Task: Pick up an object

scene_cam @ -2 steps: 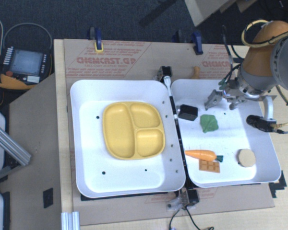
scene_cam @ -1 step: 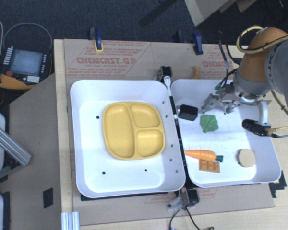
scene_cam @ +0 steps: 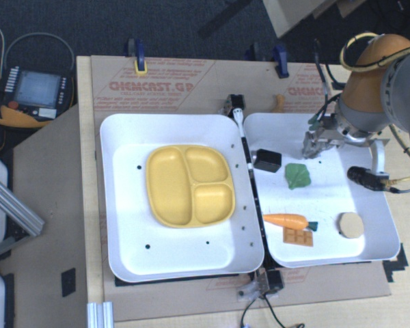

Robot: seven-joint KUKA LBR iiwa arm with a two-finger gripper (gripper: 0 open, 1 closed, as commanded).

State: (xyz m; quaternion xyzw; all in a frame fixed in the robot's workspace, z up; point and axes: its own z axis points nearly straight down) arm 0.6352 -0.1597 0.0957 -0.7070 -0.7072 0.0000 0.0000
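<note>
My gripper (scene_cam: pixel 316 144) hangs over the back of the right bin (scene_cam: pixel 379 248), with the grey arm and its orange band (scene_cam: pixel 376 70) rising to the right. Just below and left of it lies a green leafy piece (scene_cam: pixel 298 176). A small black block (scene_cam: pixel 267 160) sits at the bin's left wall. Toward the front lie an orange carrot (scene_cam: pixel 285 220), a brown waffle piece (scene_cam: pixel 297 237) and a beige round biscuit (scene_cam: pixel 351 225). Nothing shows between the fingers.
The left bin (scene_cam: pixel 123 251) holds a yellow divided plate (scene_cam: pixel 190 184) in its middle. Blue clamps (scene_cam: pixel 140 52) stand along the cardboard's back edge. A handheld controller (scene_cam: pixel 35 91) rests off the bench at the far left.
</note>
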